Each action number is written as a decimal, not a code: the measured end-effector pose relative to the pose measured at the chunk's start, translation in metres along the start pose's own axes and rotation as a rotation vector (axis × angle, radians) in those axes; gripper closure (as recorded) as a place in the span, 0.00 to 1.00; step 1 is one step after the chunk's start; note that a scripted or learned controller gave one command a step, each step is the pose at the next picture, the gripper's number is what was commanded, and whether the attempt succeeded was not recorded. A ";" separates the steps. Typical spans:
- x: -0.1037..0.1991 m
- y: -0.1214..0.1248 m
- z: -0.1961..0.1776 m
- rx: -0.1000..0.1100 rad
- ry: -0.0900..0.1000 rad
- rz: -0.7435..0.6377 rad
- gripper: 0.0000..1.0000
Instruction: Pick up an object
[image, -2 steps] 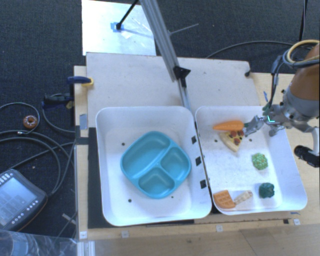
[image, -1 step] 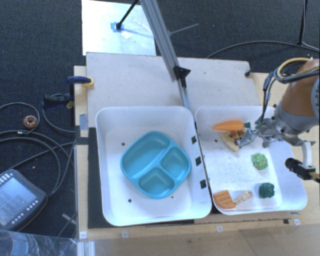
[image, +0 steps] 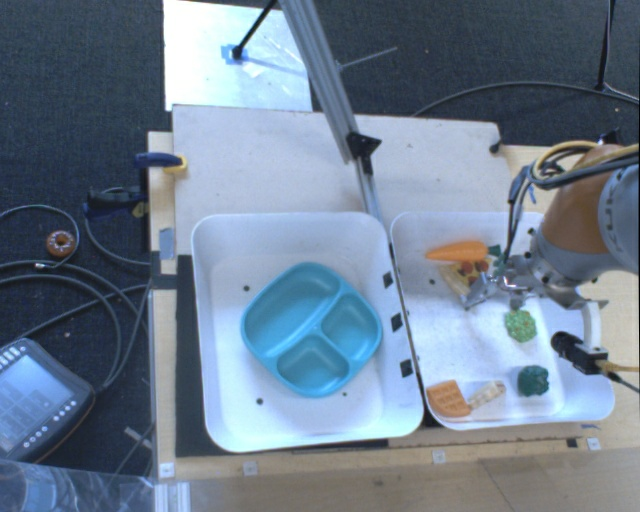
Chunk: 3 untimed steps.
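Observation:
My gripper (image: 472, 288) is low in the right bin (image: 600, 405), near its upper middle, with the grey arm and its orange band (image: 578, 215) coming in from the right. An orange carrot (image: 457, 251) lies just above the gripper, close to it; whether they touch is unclear. A light green lumpy piece (image: 519, 325) sits just right of and below the gripper. A dark green broccoli piece (image: 533, 380) lies nearer the front. An orange wedge (image: 449, 398) and a beige stick (image: 488, 392) rest at the bin's front left.
The left bin (image: 215, 400) holds a blue divided plate (image: 311, 328). A grey pole (image: 325, 75) slants down to the gap between the bins. Cables and a handheld pendant (image: 35, 398) lie on the floor to the left.

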<state>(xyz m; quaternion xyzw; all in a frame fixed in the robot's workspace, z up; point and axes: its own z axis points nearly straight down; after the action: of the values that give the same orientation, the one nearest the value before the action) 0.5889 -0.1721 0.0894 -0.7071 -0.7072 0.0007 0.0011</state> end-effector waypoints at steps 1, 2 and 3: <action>0.000 0.002 -0.014 -0.006 -0.001 0.000 1.00; -0.005 0.012 -0.064 -0.010 -0.003 -0.004 1.00; -0.008 0.009 -0.128 -0.011 -0.003 -0.006 1.00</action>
<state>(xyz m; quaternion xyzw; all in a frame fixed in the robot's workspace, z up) 0.5978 -0.1798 0.2171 -0.7051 -0.7091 -0.0022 -0.0040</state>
